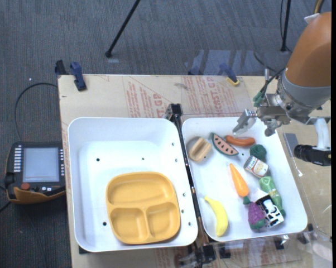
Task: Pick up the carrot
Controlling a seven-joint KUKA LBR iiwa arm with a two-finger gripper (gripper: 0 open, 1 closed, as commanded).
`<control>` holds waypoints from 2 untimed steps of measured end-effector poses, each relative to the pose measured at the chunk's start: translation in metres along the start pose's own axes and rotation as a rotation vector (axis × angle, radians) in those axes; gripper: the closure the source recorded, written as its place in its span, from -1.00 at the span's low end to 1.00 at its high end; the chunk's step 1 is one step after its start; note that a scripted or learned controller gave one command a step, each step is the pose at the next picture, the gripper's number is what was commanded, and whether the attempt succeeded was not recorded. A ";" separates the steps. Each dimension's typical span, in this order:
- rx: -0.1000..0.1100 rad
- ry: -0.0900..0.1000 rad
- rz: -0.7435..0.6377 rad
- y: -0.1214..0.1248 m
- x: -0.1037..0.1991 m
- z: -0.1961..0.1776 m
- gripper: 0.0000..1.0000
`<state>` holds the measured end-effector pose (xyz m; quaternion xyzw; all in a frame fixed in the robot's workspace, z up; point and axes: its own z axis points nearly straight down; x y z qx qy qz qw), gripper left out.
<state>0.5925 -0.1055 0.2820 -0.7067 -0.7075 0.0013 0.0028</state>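
The carrot [239,180] is orange and tapered. It lies in the middle of the right bin [212,183], with its tip pointing to the back. My gripper [257,125] hangs over the back right part of that bin, well behind the carrot and higher than it. Its two fingers stand apart with nothing between them, so it is open. Below the gripper lie a red sausage [240,140] and a dark green toy [258,151].
The right bin also holds a watermelon slice [224,144], a bread roll [200,148], a small can [256,166], a banana [218,216], purple grapes [256,216], a green vegetable [271,188] and a black-and-white toy [272,212]. A yellow divided plate [143,207] lies in the left bin [123,144].
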 end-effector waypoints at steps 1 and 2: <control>0.004 0.003 0.068 -0.047 -0.013 0.194 -1.00; 0.007 0.004 0.081 -0.047 -0.016 0.184 1.00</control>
